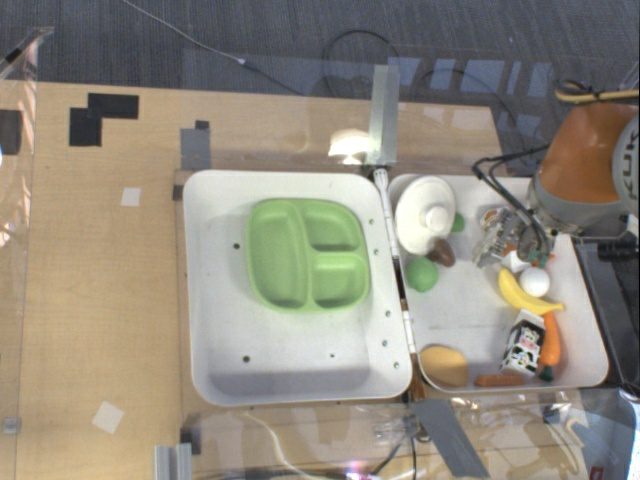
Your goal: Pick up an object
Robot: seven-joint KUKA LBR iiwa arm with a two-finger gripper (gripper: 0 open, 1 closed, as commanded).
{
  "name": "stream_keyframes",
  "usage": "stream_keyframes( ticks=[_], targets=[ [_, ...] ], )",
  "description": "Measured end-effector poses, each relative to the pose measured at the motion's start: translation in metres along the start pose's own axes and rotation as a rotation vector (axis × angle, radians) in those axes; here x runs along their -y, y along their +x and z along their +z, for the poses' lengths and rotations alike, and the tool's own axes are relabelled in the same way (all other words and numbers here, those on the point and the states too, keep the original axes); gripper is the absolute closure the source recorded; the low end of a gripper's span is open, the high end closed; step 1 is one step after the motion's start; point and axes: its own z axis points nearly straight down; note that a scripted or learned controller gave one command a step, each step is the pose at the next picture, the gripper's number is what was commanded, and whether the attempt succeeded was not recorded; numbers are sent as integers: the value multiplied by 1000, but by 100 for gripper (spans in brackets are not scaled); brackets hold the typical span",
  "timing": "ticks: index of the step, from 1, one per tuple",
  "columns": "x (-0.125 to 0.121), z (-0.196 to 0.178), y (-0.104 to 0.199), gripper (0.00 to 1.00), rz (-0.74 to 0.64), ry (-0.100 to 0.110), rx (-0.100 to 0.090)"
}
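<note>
Nearest the camera, along the front edge of the right bin point(590, 368), lie a brown sausage-like piece point(498, 379), a tan rounded piece like a bun point(445, 364), a small carton with black and white cow markings point(522, 346) and an orange carrot point(551, 344) just beside the carton. A little farther back, a yellow banana point(520, 296) lies at a slant, with a white egg point(536, 282) touching its upper side. Toward the bin's left side sits a green rounded object point(422, 275), and just beyond it a small dark brown item point(441, 254) rests against a white bowl point(424, 215) that appears to be upturned. A bit of green peeks out at the bowl's right rim.

The gripper point(500, 240) sits low over the back half of the right bin, just behind the egg and banana, and right of the bowl. Its metal parts are tangled with cables in this view, and whether its jaws are spread or pressed together cannot be told; nothing is clearly seen between them. The grey arm with its orange band point(590, 153) rises to the right behind it.

In the left bin point(215, 368) rests a green divided plate point(305, 255) with three compartments, lying flat near the middle. Beyond both bins the wooden bench point(90, 298) carries black tape marks point(100, 116) at the far left.
</note>
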Motion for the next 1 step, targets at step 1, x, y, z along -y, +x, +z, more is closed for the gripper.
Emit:
stream_keyframes(
  ticks=[1],
  targets=[
    [-3, 11, 76, 100, -57, 1, -8]
  ],
)
